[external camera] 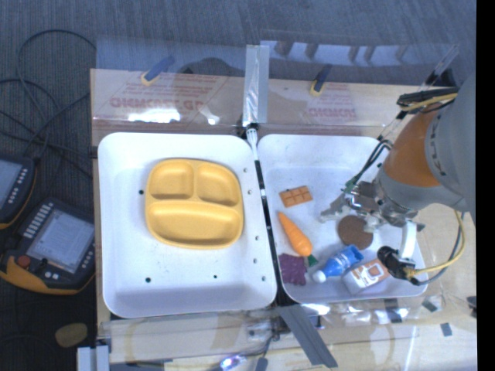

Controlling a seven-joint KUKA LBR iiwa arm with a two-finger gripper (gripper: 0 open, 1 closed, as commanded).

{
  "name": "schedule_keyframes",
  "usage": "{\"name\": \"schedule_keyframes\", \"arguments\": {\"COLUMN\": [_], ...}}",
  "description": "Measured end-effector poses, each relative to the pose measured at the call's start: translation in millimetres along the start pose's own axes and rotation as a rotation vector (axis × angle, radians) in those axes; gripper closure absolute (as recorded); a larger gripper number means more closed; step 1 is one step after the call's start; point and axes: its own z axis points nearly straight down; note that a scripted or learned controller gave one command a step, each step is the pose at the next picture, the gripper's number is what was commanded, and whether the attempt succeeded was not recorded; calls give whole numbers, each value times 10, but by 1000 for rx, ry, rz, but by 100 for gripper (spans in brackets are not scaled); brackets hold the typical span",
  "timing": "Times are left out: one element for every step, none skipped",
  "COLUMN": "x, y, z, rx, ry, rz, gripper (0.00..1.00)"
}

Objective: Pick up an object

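Camera view: two shallow white bins sit side by side. The left bin (116, 284) holds one yellow three-compartment plastic tray (194, 202). The right bin (309, 149) holds six items: one orange waffle piece (295, 197), one orange carrot (295, 234), one purple grape cluster (292, 269), one blue bottle (338, 263), one small carton (366, 277) and one brown disc (355, 229). The gripper (360, 205) hovers just above the disc; whether its pincer is wide or narrow cannot be told.

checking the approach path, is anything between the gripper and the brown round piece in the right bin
Nothing visible does. The gripper hangs right above the brown round piece, and the blue bottle and small carton lie nearer the bin's front edge, off that path.
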Motion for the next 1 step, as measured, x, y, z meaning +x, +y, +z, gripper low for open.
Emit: {"name": "schedule_keyframes", "arguments": {"x": [-28], "y": [-40], "z": [-711], "rx": [16], "ry": [-1], "rz": [-44], "gripper": [0]}}
